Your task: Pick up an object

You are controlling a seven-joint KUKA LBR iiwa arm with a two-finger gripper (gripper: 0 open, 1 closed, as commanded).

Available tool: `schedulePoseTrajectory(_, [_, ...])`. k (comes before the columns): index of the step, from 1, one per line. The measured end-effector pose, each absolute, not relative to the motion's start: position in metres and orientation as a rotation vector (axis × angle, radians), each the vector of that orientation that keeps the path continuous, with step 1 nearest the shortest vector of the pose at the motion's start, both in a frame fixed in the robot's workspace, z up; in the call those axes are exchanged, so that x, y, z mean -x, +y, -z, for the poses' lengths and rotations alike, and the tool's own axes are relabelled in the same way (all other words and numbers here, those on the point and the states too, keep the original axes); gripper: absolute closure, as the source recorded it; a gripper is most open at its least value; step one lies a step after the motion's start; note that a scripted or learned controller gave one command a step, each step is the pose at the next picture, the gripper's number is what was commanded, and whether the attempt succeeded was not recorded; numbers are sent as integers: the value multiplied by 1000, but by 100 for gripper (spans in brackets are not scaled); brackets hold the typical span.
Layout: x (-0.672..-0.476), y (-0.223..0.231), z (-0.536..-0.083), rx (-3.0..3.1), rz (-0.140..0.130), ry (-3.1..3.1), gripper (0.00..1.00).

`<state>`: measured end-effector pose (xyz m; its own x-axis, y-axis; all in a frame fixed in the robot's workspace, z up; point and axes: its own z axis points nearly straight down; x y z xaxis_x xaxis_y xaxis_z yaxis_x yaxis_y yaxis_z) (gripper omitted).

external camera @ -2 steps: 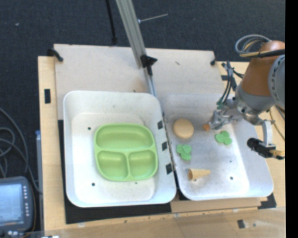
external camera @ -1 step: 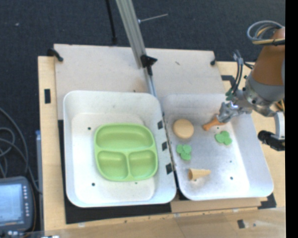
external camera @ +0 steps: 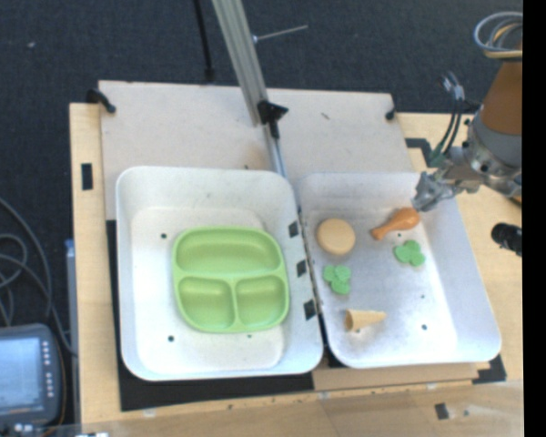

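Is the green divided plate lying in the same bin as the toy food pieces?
No, the green divided plate lies alone in the left bin, while the toy food pieces lie in the right bin.

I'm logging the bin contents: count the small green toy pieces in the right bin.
2. One green piece lies near the right bin's left wall, below the round tan bun. The other green piece lies further right, just below the orange drumstick. None looks hidden.
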<state>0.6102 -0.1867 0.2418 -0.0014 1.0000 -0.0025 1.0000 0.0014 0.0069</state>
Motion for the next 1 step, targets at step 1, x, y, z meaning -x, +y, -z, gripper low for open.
schedulePoseTrajectory(1, [-611, -188, -285, -2214, -5, 2220, 100])
